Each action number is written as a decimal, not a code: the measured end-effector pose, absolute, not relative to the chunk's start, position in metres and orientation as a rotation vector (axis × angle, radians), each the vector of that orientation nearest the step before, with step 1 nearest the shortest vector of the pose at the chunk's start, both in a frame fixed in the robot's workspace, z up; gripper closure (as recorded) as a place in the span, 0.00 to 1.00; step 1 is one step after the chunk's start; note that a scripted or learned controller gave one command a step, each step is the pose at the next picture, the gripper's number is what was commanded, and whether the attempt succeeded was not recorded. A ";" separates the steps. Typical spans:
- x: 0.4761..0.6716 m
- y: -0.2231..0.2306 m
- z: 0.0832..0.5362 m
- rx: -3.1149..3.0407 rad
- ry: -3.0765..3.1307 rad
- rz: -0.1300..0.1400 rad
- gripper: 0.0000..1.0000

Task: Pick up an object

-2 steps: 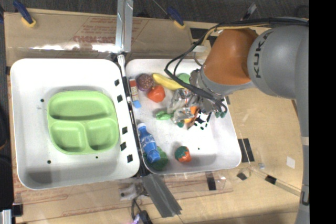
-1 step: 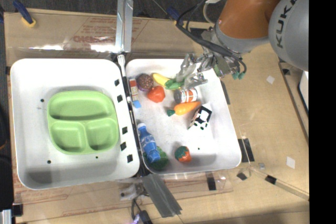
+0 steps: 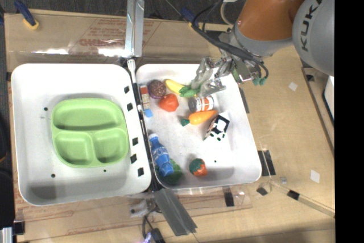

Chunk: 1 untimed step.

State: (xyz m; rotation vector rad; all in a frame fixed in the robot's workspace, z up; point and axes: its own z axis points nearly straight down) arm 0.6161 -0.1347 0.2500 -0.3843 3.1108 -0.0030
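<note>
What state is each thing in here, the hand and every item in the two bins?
hand: low over the right bin's top edge, by the banana
banana: lying flat
tomato: resting on the bin floor
small can: on its side
carrot: lying flat
blue bottle: lying down along the left wall
strawberry: resting near the front
green tray: flat in the left bin

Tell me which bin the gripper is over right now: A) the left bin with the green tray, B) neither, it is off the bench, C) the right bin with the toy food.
C: the gripper is down in the right bin, near its far edge beside the banana and small can.
</note>
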 end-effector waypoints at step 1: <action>0.617 -0.134 0.261 -0.388 3.107 -0.005 1.00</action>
